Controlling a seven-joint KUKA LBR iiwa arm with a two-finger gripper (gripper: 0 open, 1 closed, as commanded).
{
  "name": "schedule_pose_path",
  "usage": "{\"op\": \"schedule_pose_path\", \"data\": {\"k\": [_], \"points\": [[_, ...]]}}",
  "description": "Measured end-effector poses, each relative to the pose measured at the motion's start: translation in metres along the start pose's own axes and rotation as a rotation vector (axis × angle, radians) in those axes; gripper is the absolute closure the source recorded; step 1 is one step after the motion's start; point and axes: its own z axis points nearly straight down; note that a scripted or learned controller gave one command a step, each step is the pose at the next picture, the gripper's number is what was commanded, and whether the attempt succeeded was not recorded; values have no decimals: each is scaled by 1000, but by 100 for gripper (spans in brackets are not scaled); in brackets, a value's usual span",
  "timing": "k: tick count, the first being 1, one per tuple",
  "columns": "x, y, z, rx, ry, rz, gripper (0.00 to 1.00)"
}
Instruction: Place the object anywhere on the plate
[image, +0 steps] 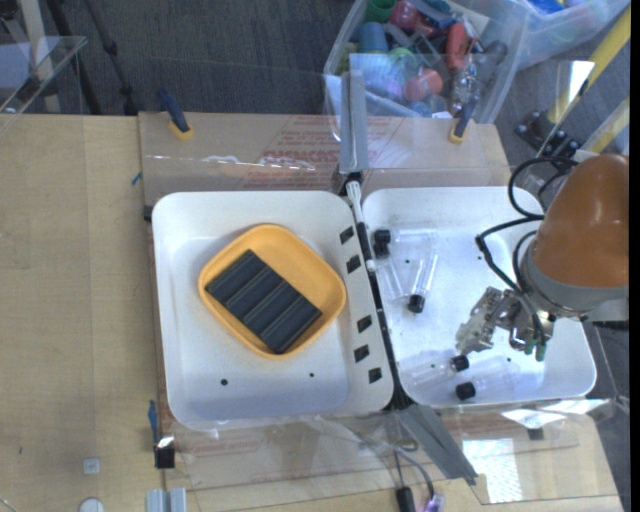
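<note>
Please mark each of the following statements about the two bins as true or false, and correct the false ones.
1. The yellow plate lies in the left bin. True.
2. A dark ridged block lies on the plate. True.
3. The gripper is above the left bin. False: it is over the right bin.
4. The clear tubes with black caps lie on the plate. False: they lie in the right bin.
5. The arm enters from the left. False: it enters from the right.
</note>
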Motion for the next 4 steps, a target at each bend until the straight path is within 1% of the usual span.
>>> {"op": "schedule_pose_path", "data": {"k": [1, 2, 3, 4], "points": [[13, -9, -4, 0, 0, -144, 100], [2, -33, 12, 0, 0, -382, 100], [-9, -55, 5, -1, -5, -457, 100], [-17, -70, 5, -1, -6, -751, 100]]}}
